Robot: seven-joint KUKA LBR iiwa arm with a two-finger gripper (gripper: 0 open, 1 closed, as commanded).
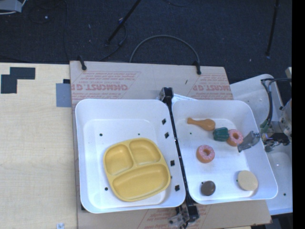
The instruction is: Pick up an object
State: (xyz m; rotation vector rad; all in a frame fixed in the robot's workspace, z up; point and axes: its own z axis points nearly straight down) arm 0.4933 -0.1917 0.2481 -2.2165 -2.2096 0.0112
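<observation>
The pink doughnut (205, 153) near the right bin's (257, 112) middle looks light and stiff; grip it across its ring. A second doughnut (235, 137) touches a green block (220, 134) just beside the end effector (249, 141) at the right rim, whose opening I cannot tell.

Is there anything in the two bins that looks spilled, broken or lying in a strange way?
Nothing looks spilled or broken. The yellow divided plate lies flat but turned at an angle to the left bin walls. In the right bin, the pink donut touches the green item; the other pieces lie apart.
</observation>
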